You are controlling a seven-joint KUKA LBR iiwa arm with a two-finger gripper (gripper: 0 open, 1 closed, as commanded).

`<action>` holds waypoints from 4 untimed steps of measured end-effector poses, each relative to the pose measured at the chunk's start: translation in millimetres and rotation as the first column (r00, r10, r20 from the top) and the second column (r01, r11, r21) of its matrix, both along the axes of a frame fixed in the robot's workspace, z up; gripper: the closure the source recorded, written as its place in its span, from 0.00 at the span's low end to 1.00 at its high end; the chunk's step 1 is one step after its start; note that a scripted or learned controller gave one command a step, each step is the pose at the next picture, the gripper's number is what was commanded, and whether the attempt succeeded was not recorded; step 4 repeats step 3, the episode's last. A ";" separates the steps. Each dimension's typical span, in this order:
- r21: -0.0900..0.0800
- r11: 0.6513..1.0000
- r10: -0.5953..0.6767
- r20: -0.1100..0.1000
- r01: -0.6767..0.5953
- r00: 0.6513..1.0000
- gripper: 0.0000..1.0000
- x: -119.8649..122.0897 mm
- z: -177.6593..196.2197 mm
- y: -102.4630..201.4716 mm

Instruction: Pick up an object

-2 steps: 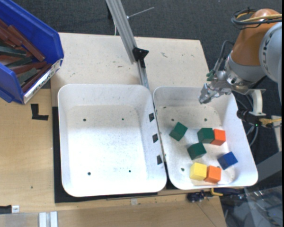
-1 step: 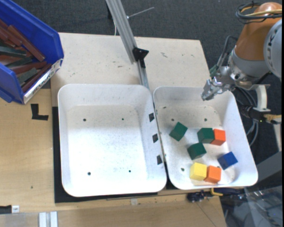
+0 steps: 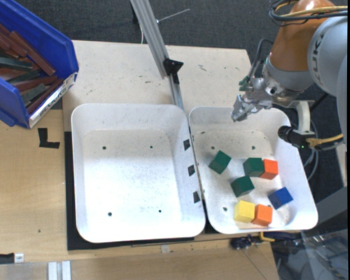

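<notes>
The right white bin (image 3: 205, 134) holds several small blocks. A green block (image 3: 220, 161) lies nearest its middle, with two more green blocks (image 3: 254, 166) (image 3: 242, 185) to its right. An orange block (image 3: 270, 168) touches the right-hand green one. A blue block (image 3: 280, 197) lies near the right wall. A yellow block (image 3: 244, 211) and a second orange block (image 3: 262, 214) sit side by side at the front. My gripper (image 3: 242, 112) hangs over the bin's far rim, well apart from the blocks, with nothing visibly in it.
The left white bin (image 3: 128, 168) sits beside the right one, sharing a middle wall. A slanted metal rail (image 3: 154, 34) runs down to the bins' far junction. A blue crate of rods (image 3: 23, 57) stands at the back left. Cables (image 3: 306, 139) hang by the right bin's edge.
</notes>
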State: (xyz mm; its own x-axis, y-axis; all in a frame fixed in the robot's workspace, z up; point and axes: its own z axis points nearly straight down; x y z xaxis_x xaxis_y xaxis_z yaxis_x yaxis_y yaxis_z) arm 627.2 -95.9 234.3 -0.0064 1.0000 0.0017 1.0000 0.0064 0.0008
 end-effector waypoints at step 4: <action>0.001 1.000 0.001 -0.003 -0.001 1.000 1.00 -4.3 5.9 161.0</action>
